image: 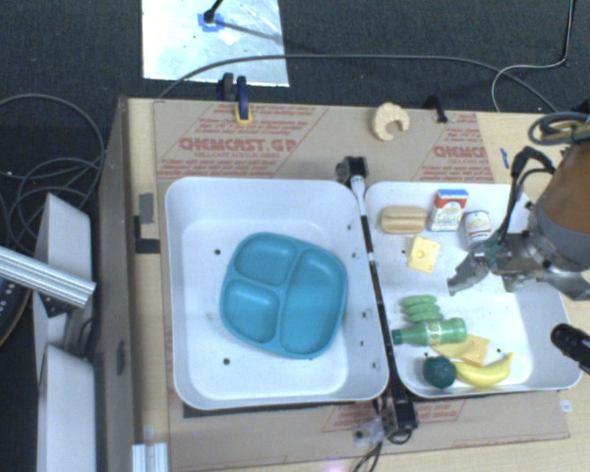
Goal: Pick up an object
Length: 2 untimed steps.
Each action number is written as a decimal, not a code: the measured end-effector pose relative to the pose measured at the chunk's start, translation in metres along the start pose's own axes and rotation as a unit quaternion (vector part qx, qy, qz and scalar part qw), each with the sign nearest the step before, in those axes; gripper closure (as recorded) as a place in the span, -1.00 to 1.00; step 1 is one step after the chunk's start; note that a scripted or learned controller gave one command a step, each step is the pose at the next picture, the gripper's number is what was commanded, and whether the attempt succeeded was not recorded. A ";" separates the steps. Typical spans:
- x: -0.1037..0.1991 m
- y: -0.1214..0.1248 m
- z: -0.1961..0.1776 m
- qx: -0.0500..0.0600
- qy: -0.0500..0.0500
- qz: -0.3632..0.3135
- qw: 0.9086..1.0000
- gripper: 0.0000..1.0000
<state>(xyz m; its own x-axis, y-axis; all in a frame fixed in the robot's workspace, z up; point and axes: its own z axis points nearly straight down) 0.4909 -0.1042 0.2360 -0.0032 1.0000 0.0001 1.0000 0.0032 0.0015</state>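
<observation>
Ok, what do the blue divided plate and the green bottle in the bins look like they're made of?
The blue divided plate looks like moulded plastic, matte: even colour, soft rounded compartment ridges, no glare. The green bottle seems to be glossy plastic, probably a toy, judging by a faint sheen along its body; the picture is too coarse to be sure.

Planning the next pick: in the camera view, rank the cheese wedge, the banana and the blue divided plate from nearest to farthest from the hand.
From the hand:
1. Cheese wedge, just to its left.
2. Banana, at the right bin's front.
3. Blue divided plate, in the left bin.
</observation>
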 end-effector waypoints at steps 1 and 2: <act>0.006 0.071 0.119 0.002 0.000 0.000 1.000 -1.00; 0.002 0.135 0.152 0.000 0.000 0.000 1.000 -1.00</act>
<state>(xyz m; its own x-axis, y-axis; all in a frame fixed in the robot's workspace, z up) 0.6260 -0.1014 0.0842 -0.0035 1.0000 -0.0002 1.0000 0.0035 0.0016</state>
